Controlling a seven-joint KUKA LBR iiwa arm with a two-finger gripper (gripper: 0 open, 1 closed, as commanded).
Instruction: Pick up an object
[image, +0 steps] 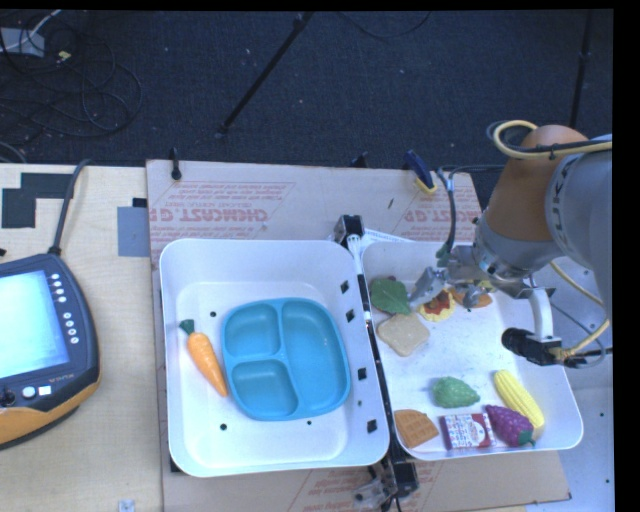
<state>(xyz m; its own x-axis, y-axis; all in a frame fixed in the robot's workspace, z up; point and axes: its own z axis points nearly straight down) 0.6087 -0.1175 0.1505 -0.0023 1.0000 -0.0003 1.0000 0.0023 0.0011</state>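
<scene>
My gripper (436, 287) hangs low over the back of the right bin (560, 375), reaching in from the right. Directly under it lies a small red and yellow toy food piece (438, 307), with an orange piece (477, 297) just to its right. A green leaf (389, 295) lies to its left and a slice of bread (403, 335) in front of that. Nearer the front are a green lump (455, 391), a corn cob (518, 398), purple grapes (510, 425), a red packet (465, 432) and an orange wedge (415, 428).
The left bin (190, 290) holds a blue divided plate (283, 358) and a carrot (206, 360) beside it. A tablet-like pendant (40, 345) rests on the bench at far left. A black clamp (530, 345) and cables hang off the arm over the right bin's rim.
</scene>
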